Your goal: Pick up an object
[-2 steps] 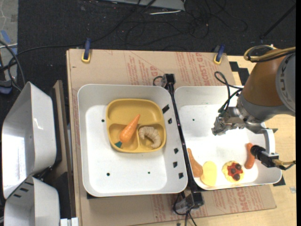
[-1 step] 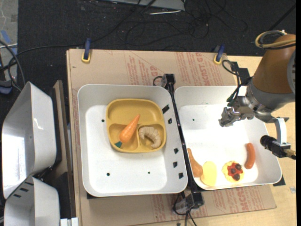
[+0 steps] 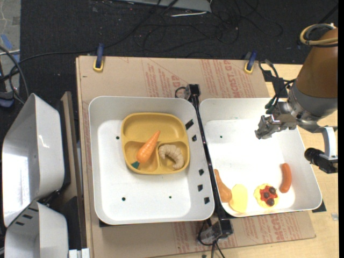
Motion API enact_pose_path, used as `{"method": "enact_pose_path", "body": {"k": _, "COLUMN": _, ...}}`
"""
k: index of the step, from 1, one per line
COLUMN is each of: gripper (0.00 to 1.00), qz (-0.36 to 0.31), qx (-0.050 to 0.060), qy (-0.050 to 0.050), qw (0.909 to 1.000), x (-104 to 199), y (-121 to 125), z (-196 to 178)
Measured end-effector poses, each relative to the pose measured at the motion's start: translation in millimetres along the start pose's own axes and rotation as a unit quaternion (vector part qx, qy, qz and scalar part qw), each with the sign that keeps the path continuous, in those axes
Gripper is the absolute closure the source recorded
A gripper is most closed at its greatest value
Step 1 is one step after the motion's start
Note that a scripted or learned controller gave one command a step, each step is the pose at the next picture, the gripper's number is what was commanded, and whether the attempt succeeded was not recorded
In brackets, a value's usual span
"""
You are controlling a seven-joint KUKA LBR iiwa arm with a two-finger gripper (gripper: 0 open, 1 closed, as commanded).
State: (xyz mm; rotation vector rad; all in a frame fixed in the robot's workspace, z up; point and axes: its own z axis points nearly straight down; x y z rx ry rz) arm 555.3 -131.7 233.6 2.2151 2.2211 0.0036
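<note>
In the camera view, a worktop [image 3: 161, 74] covered with printed brown board is seen from above, bearing two shallow white bins side by side. The left bin [image 3: 107, 198], at the centre of the frame, holds a yellow divided plate [image 3: 134, 125]. On that plate a toy carrot [image 3: 148, 147] lies tilted across the left compartments, its tip towards the upper right, and a pale curled shrimp [image 3: 172, 156] lies in the lower right compartment just beside it. The right bin [image 3: 242, 155] carries its things along its lower edge: an orange drumstick-shaped piece [image 3: 221, 186] against the left wall, a pale yellow piece [image 3: 239, 196] touching it on its right, a small yellow round piece with red and dark toppings [image 3: 267, 195] near that, and an orange-red sausage [image 3: 285, 177] standing nearly upright in the frame towards the right wall. The arm [image 3: 320, 79] is seen entering from the right of the frame, grey below an orange section. Its hand [image 3: 267, 128] is placed over the upper right part of the right bin, well apart from the pieces along the lower edge. Nothing is seen between its parts, and whether it is released or clenched cannot be told. Two yellow clamps [image 3: 98, 64] are fixed at the board's upper edge.
</note>
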Motion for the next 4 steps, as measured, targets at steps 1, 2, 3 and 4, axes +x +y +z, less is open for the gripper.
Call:
{"method": "enact_pose_path", "body": {"k": 1, "gripper": 1.0, "qz": -0.003, "qx": 0.001, "qy": 0.001, "qw": 1.0, "x": 48, "y": 7, "z": -8}}
{"method": "enact_pose_path", "body": {"k": 2, "gripper": 1.0, "qz": -0.002, "qx": 0.003, "qy": 0.002, "qw": 1.0, "x": 96, "y": 2, "z": 0}}
{"method": "enact_pose_path", "body": {"k": 3, "gripper": 1.0, "qz": -0.003, "qx": 0.002, "qy": 0.001, "qw": 1.0, "x": 152, "y": 10, "z": -9}}
{"method": "enact_pose_path", "body": {"k": 4, "gripper": 1.0, "qz": -0.003, "qx": 0.003, "qy": 0.002, "qw": 1.0, "x": 216, "y": 8, "z": -1}}
